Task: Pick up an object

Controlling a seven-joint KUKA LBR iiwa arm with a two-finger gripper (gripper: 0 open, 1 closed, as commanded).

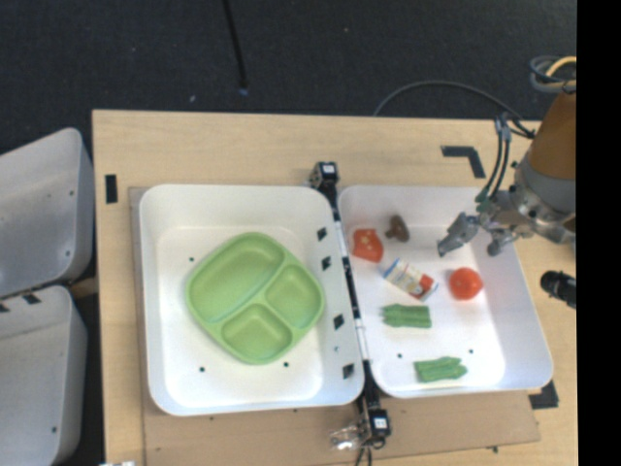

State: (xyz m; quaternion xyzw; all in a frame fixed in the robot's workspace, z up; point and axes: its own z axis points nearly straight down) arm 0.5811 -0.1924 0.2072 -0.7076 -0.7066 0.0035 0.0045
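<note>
Bench: pale wooden top (243, 149) on a dark floor, carrying two shallow white bins side by side.
Right bin (514, 343): holds all the small loose objects.
Red ball (466, 283): round and tomato-like, toward the bin's right side, just below the gripper and apart from it.
Gripper (476, 238): over the upper right part of the right bin; its two fingers are spread apart with nothing between them.
Small carton (408, 278): white with red and blue print, lying tilted near the bin's middle, left of the red ball.
Upper green piece (406, 316): long and flat, just below the carton.
Lower green piece (440, 368): similar shape, near the bin's front edge.
Red-orange piece (367, 245): near the bin's left wall.
Brown lump (397, 227): just right of the red-orange piece, near the back.
Left bin (165, 377): holds a green divided plate (255, 297) with three compartments, sitting about in its middle.
Arm (553, 158): grey with an orange band, entering from the right.
</note>
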